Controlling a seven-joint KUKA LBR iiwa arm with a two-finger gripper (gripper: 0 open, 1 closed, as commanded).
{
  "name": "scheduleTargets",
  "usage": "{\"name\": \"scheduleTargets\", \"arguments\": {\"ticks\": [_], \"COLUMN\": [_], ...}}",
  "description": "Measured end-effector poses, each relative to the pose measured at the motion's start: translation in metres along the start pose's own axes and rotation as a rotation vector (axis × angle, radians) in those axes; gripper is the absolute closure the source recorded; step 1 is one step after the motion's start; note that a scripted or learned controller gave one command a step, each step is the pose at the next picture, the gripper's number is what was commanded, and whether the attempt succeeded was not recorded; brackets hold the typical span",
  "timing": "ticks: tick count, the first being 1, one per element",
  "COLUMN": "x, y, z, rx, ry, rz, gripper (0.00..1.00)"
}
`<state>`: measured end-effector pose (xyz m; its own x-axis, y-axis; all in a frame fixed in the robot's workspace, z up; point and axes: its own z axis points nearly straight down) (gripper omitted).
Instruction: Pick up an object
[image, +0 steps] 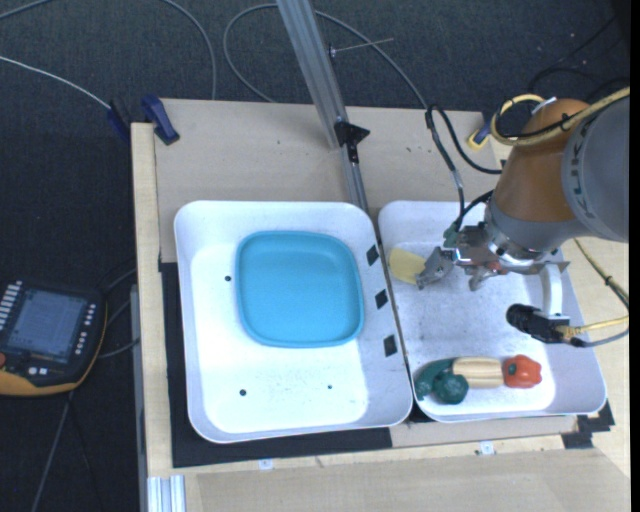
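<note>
A pale yellow object (405, 264) lies at the left edge of the right bin (585, 385), near the divider. The gripper (453, 271) hangs just beside it, fingers spread, holding nothing. Along the bin's front edge lie a green vegetable (442, 383), a tan piece (478, 372) and a red tomato (521, 371) in a row. The left bin (290, 410) holds a blue plate (298, 288).

Pale yellow piece (405, 264) at right bin's left wall; green lump (442, 384), tan roll (478, 372), red vegetable (521, 371) along near edge
</note>
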<state>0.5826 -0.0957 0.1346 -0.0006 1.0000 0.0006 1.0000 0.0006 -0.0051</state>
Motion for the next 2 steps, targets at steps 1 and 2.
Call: {"name": "scheduleTargets", "arguments": {"ticks": [1, 2], "x": [0.0, 0.0], "y": [-0.001, 0.001], "z": [0.041, 0.028], "rx": [-0.002, -0.007], "ry": [0.0, 0.0], "rz": [0.0, 0.0], "gripper": [0.0, 1.0]}}
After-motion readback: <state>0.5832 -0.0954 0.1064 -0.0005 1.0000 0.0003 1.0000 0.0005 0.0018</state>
